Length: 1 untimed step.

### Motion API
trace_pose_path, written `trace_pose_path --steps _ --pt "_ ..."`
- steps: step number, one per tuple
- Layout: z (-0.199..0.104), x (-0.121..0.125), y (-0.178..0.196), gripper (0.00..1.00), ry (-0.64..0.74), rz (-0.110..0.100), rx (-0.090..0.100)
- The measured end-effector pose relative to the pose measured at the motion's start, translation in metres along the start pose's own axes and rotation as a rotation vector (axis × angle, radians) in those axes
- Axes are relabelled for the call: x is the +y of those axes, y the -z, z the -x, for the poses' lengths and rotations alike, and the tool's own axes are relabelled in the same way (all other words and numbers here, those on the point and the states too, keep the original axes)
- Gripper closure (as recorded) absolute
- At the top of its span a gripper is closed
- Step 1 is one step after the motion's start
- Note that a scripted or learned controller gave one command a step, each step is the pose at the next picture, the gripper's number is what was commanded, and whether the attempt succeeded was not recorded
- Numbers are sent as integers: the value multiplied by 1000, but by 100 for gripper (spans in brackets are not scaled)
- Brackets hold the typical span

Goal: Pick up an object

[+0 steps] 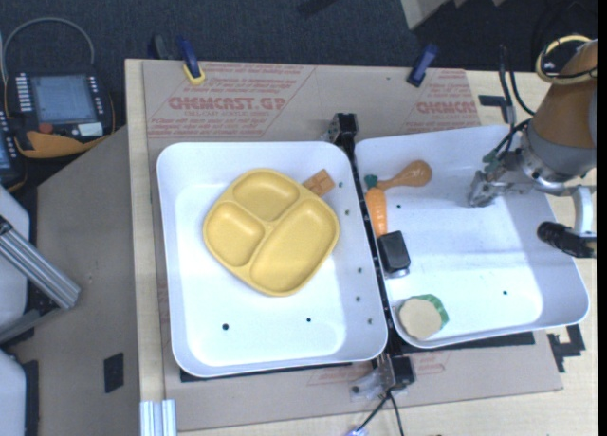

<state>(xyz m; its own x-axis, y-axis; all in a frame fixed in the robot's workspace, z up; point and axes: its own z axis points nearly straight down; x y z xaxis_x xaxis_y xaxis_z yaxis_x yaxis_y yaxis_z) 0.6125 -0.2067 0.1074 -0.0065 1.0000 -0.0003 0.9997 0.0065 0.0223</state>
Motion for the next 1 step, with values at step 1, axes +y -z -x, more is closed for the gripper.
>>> trace_pose_path --steps 1 --pt "8 10 52 100 -5 -16 -3"
